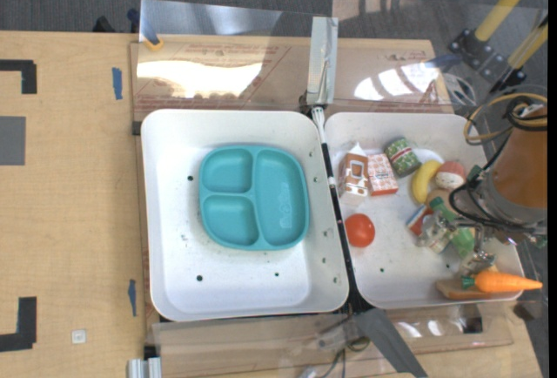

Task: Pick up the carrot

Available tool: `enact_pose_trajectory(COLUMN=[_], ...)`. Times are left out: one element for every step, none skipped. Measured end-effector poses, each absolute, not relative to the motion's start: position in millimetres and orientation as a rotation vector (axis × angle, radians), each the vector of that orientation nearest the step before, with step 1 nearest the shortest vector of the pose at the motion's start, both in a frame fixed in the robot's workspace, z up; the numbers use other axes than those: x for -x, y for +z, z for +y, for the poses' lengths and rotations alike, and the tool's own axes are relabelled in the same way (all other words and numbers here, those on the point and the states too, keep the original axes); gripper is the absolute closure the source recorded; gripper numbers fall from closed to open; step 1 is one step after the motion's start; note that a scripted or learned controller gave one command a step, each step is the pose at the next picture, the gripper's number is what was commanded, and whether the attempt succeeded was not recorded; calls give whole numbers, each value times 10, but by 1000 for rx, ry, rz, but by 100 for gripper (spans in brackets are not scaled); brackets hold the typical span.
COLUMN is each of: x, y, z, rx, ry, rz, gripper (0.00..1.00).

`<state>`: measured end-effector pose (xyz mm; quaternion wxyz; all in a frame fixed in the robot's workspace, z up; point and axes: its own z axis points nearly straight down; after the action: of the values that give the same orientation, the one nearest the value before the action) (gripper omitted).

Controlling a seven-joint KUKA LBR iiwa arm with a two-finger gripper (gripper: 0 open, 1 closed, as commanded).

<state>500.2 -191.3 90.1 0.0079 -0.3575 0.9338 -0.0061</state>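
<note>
The smooth, tapered orange carrot (506, 282) is seen lying at the right bin's (383, 280) near right corner. The metal gripper (452, 232) is held just above it; its state cannot be told. A glossy teal compartment plate (255, 197) is centred in the left bin (174, 193).

From my station I see the arm (522, 167) as a broad orange band above the wrist, with black cables (487, 119) looping around it. Below sits the gripper (452, 232), a cluttered metal assembly with small green and red parts.
</note>
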Motion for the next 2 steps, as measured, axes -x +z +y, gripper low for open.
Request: enact_pose_trajectory(x=[-5045,-5368], y=[1030,2536], z=[-1875,-2246], rx=[1121,1322], ry=[-23,-16], rz=[2907,2837], gripper=[100,100])
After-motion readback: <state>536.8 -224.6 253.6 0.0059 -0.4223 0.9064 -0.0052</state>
